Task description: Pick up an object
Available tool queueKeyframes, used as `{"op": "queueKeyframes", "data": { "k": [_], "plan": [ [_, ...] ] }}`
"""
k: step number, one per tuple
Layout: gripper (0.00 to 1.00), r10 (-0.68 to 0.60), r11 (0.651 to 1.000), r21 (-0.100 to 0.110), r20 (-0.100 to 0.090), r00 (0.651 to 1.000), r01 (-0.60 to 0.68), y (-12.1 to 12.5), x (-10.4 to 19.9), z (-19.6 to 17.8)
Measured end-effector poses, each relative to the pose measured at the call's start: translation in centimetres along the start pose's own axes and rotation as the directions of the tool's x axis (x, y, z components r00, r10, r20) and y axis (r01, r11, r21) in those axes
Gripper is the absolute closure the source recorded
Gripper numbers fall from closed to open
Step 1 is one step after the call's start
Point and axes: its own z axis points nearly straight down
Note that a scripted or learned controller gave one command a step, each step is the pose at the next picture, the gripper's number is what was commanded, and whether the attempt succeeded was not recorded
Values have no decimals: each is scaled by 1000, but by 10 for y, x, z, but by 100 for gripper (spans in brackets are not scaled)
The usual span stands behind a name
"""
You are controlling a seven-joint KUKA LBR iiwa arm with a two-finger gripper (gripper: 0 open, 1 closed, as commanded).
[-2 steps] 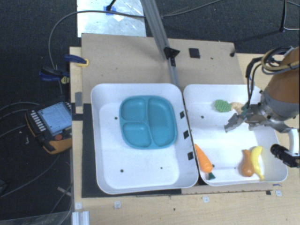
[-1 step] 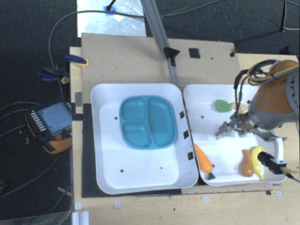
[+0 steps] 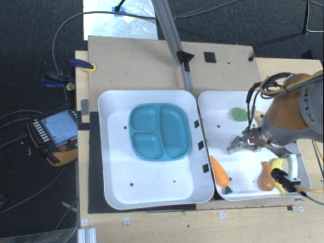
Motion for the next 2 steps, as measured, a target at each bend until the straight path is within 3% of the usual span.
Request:
{"op": "queueKeyframes", "data": {
  "k": [1, 2],
  "plan": [
    [100, 0, 1000, -9, 2, 1000, 0, 3, 0, -14],
    [100, -4, 1000, 0, 1, 1000, 4, 5, 0, -57]
  ]
}}
